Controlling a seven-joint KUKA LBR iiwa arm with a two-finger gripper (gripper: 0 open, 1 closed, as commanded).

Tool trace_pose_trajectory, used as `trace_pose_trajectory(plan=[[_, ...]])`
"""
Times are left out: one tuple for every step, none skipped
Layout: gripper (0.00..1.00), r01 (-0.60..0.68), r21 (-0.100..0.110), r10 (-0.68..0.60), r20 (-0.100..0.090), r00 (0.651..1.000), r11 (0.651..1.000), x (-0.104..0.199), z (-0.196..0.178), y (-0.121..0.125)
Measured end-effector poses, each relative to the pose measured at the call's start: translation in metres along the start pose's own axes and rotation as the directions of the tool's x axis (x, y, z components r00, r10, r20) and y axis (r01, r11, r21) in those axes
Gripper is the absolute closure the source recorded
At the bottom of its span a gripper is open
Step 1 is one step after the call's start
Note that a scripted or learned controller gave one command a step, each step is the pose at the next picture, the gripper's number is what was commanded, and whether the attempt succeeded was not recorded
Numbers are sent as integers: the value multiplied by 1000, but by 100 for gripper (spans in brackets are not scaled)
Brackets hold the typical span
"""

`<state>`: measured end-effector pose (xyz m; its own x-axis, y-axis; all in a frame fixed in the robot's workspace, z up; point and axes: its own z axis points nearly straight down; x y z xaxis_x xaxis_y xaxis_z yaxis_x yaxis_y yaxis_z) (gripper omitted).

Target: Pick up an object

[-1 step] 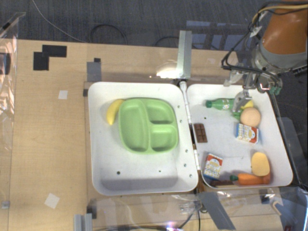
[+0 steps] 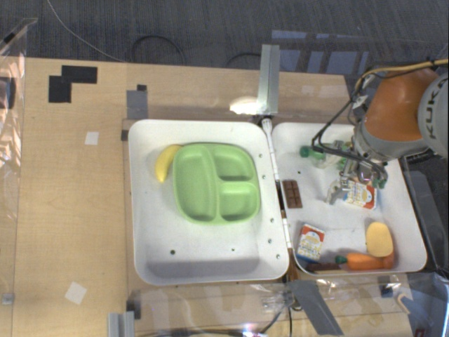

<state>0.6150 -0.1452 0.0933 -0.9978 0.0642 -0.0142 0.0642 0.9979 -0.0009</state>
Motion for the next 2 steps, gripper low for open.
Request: trace_pose_trajectory(plan=[[0,-70,1,70,-1,998,998,14,4,-41],[0,-242,1,242,1,970,970,42,3,-18]])
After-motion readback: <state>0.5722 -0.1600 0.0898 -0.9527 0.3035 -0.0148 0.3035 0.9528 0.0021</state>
